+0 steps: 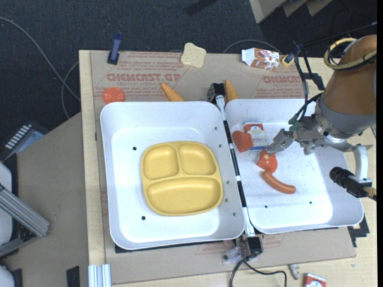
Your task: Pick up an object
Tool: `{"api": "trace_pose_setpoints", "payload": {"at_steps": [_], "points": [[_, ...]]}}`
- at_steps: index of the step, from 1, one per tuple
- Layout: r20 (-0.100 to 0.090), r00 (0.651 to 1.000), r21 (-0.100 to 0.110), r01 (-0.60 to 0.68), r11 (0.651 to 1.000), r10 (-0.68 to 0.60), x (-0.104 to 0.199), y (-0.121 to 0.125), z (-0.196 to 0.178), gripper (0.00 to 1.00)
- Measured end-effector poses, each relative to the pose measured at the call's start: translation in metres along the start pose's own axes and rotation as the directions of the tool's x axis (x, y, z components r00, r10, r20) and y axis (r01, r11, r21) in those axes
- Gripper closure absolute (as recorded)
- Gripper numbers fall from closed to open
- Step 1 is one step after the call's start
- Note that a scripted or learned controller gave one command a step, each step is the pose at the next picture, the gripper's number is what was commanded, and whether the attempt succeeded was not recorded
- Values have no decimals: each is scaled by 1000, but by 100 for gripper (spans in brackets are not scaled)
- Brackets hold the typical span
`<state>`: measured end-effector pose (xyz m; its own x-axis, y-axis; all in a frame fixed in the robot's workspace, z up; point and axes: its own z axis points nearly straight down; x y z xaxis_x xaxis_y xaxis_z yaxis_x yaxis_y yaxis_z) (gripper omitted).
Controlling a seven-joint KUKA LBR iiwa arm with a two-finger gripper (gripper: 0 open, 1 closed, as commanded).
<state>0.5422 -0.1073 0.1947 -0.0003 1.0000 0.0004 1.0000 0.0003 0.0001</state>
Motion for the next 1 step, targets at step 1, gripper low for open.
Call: {"api": "trace_pose_setpoints", "payload": {"at_steps": [1], "points": [[0, 1000, 1, -1, 1000, 1, 1, 15, 110, 0]]}}
